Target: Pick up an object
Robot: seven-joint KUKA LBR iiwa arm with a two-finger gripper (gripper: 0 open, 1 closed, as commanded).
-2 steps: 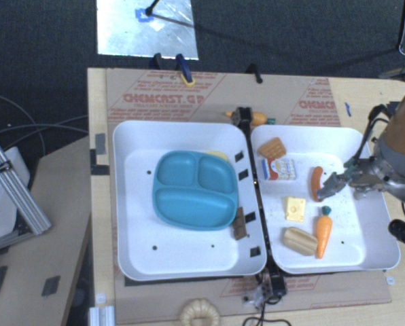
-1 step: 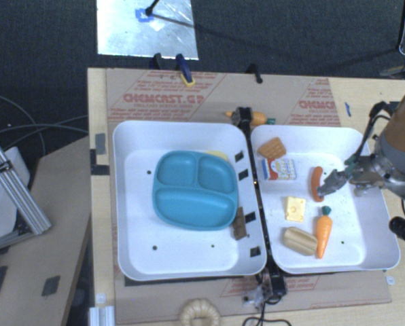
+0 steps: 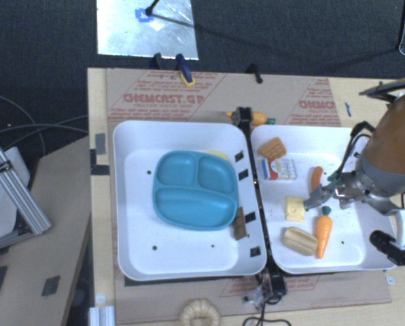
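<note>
My gripper (image 3: pixel 318 200) hangs low over the right bin (image 3: pixel 345 263), reaching in from the right. It sits just above the green top of an orange toy carrot (image 3: pixel 323 232) and right of a yellow cheese wedge (image 3: pixel 295 209). A red sausage (image 3: pixel 315 178) lies just above the gripper. A tan bread roll (image 3: pixel 300 240) rests at the bin's front. Further back are a small white and red carton (image 3: pixel 279 170) and a waffle-like orange piece (image 3: pixel 272 147). Nothing is visibly held.
The left bin (image 3: pixel 131 182) holds a blue divided plate (image 3: pixel 196 189), with a yellow item peeking out behind it and a brown piece (image 3: pixel 240 225) at its right wall. The arm's orange band (image 3: pixel 396 141) stands over the right bin's right side.
</note>
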